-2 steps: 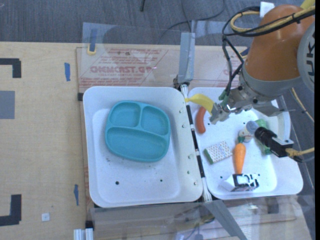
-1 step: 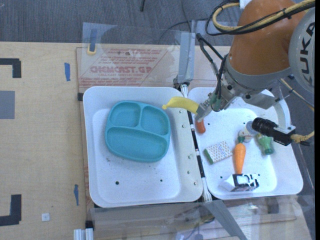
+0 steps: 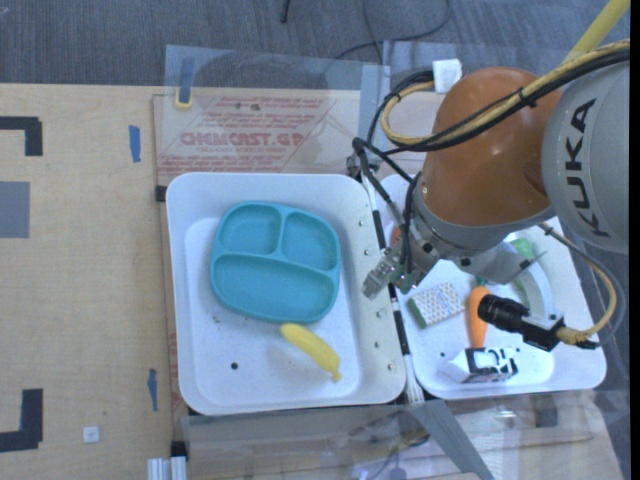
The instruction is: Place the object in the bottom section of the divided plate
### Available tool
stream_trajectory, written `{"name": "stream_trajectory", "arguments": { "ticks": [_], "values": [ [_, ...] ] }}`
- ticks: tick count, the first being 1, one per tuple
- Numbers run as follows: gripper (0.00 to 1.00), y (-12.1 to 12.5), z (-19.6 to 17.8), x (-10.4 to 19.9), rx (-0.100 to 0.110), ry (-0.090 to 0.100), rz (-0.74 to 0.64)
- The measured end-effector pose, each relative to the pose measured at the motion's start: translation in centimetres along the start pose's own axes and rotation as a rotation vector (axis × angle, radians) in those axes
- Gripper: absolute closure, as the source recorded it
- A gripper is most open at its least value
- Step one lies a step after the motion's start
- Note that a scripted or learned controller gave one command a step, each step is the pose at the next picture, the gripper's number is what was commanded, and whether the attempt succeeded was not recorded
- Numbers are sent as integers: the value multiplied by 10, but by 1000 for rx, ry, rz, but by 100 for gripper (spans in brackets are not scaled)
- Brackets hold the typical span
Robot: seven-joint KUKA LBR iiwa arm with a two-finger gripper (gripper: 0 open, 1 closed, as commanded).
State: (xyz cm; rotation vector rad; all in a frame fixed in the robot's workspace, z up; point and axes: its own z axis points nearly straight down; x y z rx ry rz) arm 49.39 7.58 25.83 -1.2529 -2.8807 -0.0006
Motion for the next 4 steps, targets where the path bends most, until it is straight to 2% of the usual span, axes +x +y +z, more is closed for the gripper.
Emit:
{"name": "stream_trajectory", "arguments": {
  "ticks": [1, 2, 3, 4],
  "values": [
    [100, 6, -114, -33, -1, -2, 622],
    [100, -26, 74, -6, 1, 0, 443],
    [100, 4, 165, 22, -9, -3, 387],
    [100, 30, 167, 40, -14, -11, 517]
  ]
}}
